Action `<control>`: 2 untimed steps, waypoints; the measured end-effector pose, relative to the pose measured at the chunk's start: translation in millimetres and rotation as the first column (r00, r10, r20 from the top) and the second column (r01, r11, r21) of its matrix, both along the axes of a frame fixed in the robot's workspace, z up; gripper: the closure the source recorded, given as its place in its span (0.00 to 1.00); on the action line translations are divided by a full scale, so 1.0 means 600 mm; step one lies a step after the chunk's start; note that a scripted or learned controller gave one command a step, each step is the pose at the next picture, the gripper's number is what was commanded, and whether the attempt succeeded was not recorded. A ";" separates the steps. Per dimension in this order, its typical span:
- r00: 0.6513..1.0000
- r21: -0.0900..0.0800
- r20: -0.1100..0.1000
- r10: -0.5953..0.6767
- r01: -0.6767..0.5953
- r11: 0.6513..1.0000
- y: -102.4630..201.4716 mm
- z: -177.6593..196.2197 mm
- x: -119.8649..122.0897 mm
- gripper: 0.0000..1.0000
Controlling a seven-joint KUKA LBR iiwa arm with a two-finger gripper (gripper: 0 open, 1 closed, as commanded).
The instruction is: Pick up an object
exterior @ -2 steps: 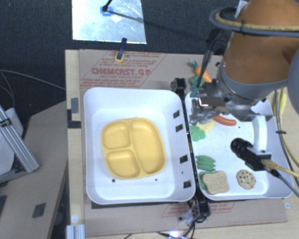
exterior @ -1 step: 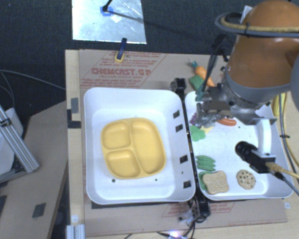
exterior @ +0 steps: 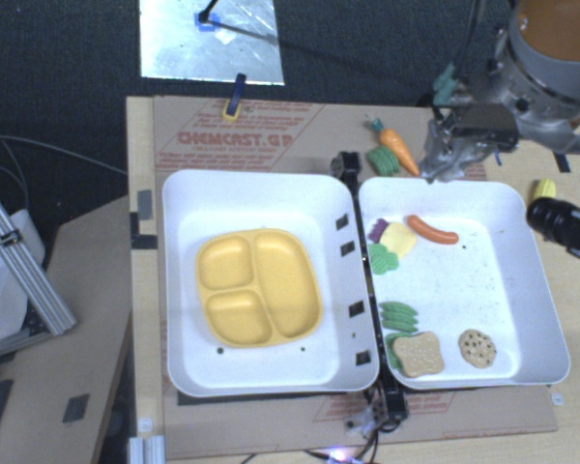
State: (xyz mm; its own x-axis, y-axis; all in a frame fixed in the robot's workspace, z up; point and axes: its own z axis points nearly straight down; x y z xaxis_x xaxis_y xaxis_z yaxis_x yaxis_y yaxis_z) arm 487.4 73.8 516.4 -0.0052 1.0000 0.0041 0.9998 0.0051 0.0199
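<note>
My gripper (exterior: 443,168) hangs over the far rim of the right bin (exterior: 522,288), near its back left corner. A toy sausage (exterior: 433,229) lies just below it in the bin, beside a yellow piece (exterior: 398,238) with a purple bit and a green leafy piece (exterior: 381,258). Near the front of that bin lie a green bean pod (exterior: 399,314), a slice of toast (exterior: 420,354) and a cookie (exterior: 477,347). A toy carrot (exterior: 399,149) and a green piece (exterior: 383,160) rest on the cardboard behind the bin, left of the gripper.
The left bin (exterior: 184,288) holds a yellow divided plate (exterior: 259,286). A row of black clips (exterior: 353,269) runs along the seam between the bins. A foil sheet (exterior: 211,25) lies beyond the cardboard base at the back.
</note>
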 end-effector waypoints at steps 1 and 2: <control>1.000 0.001 -0.015 0.012 -0.012 1.000 0.206 0.033 -0.003 1.00; 1.000 -0.003 -0.017 0.001 -0.001 1.000 0.226 0.031 0.011 1.00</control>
